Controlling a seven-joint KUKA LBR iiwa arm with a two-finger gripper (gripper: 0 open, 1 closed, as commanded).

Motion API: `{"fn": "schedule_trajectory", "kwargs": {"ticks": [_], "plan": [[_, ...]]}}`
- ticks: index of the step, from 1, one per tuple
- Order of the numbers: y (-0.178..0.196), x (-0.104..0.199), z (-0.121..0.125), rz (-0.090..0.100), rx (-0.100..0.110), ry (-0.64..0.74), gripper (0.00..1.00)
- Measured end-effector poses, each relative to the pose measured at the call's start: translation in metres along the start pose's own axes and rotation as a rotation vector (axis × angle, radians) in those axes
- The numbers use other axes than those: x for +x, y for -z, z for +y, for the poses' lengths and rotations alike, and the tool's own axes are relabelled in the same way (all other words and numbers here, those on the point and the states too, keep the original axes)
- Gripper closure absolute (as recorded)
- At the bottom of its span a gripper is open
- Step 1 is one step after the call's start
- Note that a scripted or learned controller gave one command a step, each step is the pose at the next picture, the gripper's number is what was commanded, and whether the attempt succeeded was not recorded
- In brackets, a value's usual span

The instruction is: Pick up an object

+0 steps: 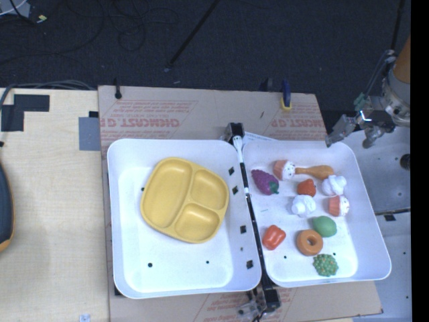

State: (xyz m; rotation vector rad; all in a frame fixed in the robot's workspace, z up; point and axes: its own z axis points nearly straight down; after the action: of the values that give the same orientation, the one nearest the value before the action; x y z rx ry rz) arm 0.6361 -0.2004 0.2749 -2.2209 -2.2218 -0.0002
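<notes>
Camera view: toy food (305,206) well apart from gripper (355,127).

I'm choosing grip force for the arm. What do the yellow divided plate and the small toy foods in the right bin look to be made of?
The yellow divided plate looks like moulded plastic, matte to slightly glossy: uniform colour, rounded compartment ridges. The toy foods, such as the brown ring doughnut and red pepper, seem to be plastic or rubbery vinyl, judging by saturated colours and smooth shapes; hardness cannot be judged. The green broccoli piece looks rough-textured.
</notes>
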Motion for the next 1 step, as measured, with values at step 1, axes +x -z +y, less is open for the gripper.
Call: {"fn": "schedule_trajectory", "kwargs": {"ticks": [1], "plan": [[0.0103, 0.0001, 0.0004, 0.000, -0.001, 0.001, 1.00]]}}
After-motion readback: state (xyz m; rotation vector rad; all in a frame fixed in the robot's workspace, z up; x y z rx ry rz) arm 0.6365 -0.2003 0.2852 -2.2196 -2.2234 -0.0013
